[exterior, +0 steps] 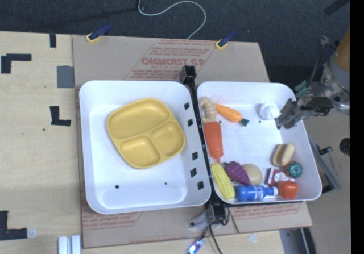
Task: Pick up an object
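The right bin [250,133] holds several toy foods: a carrot [229,113], a red-orange sausage [214,138], a corn cob [222,180], purple grapes [237,171], a blue bottle [254,192], a hot dog bun [282,154] and a small white piece [266,111]. My gripper [287,115] hangs over the right bin's upper right corner, just right of the white piece. Nothing shows between its dark fingers.
A yellow divided plate [146,132] lies in the left bin [136,190]. A black divider with clips [196,133] runs between the bins. A white cable [170,8] loops at the back. Red and green small toys [289,182] sit in the right bin's lower right corner.
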